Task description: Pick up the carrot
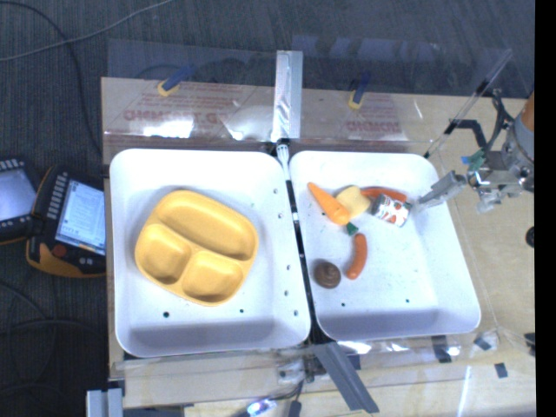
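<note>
Camera view: right bin point(434, 302) holds carrot point(327, 202); left bin point(139, 320) yellow tray point(195, 246).

Orange carrot point(327, 202) with green stem end, flat and slantwise in the right bin's upper-left part.

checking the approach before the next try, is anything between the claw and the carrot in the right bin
Yes. The claw sits at the right bin's upper right rim, and the carrot lies toward the bin's upper left. Between them lie a small can, a pale yellow piece touching the carrot, and a red-orange item behind it.
</note>
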Controlling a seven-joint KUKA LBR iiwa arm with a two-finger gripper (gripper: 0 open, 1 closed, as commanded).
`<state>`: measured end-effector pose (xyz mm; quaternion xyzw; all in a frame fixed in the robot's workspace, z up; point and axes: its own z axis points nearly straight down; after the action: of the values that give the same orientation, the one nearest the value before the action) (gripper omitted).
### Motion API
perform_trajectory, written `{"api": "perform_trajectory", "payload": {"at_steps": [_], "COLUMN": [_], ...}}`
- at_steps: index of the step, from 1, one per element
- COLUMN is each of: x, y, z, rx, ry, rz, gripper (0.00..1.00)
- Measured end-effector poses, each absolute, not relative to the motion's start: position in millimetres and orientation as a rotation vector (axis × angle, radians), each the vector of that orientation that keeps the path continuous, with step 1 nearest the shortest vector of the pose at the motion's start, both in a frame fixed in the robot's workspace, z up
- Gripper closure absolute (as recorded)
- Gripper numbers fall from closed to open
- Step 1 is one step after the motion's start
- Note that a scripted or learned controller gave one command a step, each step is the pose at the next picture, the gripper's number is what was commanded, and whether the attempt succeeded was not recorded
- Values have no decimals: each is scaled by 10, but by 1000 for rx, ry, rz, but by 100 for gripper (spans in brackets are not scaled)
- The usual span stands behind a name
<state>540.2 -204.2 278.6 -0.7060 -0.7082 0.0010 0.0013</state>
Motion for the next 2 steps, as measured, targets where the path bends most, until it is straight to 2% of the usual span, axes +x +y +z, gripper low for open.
{"api": "perform_trajectory", "payload": {"at_steps": [1,2], "x": [5740,6000], "y": [-1180,-995], "z": [1991,884], "rx": [-2152,-2508], "ry": [-2283,-1900], "rz": [3,-6], "gripper": [0,0]}}
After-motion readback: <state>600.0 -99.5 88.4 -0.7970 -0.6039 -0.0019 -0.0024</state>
